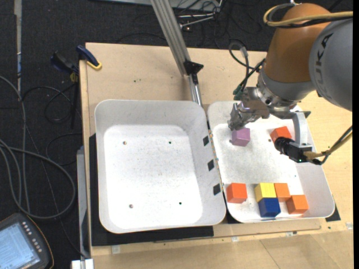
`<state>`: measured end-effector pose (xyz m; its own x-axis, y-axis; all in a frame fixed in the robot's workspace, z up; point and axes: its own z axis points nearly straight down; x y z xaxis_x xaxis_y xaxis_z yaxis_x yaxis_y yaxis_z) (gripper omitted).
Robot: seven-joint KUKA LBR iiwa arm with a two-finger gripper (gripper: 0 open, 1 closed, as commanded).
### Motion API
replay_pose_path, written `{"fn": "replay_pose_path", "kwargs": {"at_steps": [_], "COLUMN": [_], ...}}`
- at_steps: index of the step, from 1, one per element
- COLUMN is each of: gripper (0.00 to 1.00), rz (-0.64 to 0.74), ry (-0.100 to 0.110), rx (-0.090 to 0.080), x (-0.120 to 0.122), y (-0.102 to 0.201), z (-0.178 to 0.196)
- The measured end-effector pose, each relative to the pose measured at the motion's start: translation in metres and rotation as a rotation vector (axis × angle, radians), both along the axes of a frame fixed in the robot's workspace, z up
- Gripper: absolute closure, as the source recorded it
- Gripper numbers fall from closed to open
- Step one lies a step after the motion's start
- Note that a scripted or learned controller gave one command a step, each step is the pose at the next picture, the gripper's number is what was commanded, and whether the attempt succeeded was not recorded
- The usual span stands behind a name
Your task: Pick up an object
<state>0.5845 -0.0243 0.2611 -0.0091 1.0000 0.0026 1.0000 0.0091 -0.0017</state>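
Claw [242,123] directly above purple block [240,137] in right bin [322,175].

My arm [331,49] is a thick, rounded casing, pale grey along the upper link, where large dark letters run down the shell. Below that sits a broad, glossy orange band [294,43], domed and smooth. A yellowish cable [305,20] loops across the top of the orange part, and thin green and dark wires trail down its side toward the wrist. The wrist [269,97] is a stack of grey metal rings. My pincer [240,122] is dark grey metal, small and blocky. A white bracket carrying a black unit hangs beside it.
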Motion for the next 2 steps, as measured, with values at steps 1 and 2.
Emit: {"fn": "replay_pose_path", "kwargs": {"at_steps": [1,2], "gripper": [1.00,1.00], "rz": [-0.001,-0.001], "ry": [0.000,0.000], "rx": [-0.001,-0.001], "x": [0.000,-0.015], "y": [0.053,0.102], "z": [-0.006,-0.003]}}
